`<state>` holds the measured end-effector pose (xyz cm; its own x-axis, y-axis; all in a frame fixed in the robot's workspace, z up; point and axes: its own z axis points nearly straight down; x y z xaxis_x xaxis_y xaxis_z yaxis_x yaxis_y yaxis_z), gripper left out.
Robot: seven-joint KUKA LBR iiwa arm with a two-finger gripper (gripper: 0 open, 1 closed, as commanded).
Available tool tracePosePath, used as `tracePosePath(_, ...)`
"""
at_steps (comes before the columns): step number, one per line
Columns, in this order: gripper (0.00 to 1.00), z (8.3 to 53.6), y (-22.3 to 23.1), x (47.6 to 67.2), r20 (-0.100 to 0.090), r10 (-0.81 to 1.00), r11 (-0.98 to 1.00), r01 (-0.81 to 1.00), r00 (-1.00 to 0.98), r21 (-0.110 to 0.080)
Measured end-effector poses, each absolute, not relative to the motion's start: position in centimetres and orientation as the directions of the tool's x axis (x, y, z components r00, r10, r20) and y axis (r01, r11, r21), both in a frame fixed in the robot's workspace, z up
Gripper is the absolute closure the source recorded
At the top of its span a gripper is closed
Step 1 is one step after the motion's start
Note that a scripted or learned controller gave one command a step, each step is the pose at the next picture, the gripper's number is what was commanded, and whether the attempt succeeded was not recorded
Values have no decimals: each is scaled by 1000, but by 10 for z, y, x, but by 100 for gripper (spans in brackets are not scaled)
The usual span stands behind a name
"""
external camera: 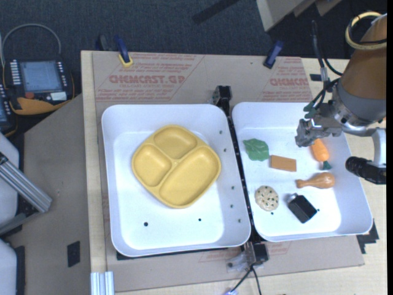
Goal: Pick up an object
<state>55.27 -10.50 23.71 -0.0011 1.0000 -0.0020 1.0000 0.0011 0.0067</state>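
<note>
- The job is to pick up one thing, and I think it has not been done yet: every toy I can see lies flat on the floor of a bin.
- The gripper [309,134] hangs low over the top right part of the right bin [270,223], just beside the little orange carrot [320,150].
- It looks like the arm [362,85] is getting ready to grab, but nothing is seen between the fingers.
- I cannot tell if the fingers are spread or pinched; they are too small and dark to make out.
- What is left, I think: close on a toy, then lift it clear of the bin.
- Count of bins: two white ones, side by side on the tabletop [92,165].
- The left bin [116,226] holds one thing: a yellow plate [176,165] with three parts.
- The right bin holds six things, all apart from each other:
- one green leafy piece [256,149],
- one flat orange-brown block [283,163],
- one carrot,
- one brown chicken leg [317,180],
- one round cookie [266,197] with dark dots,
- one black block [302,208].
- The carrot is the nearest toy to the gripper, so my guess is that it is the one to be picked.
</note>
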Motion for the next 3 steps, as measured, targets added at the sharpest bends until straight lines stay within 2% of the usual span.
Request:
tracePosePath(2,100,228,11,549,3,1000,6,1000,-6,-3)
tracePosePath(3,100,237,61,538,3,1000,7,1000,-7,-1)
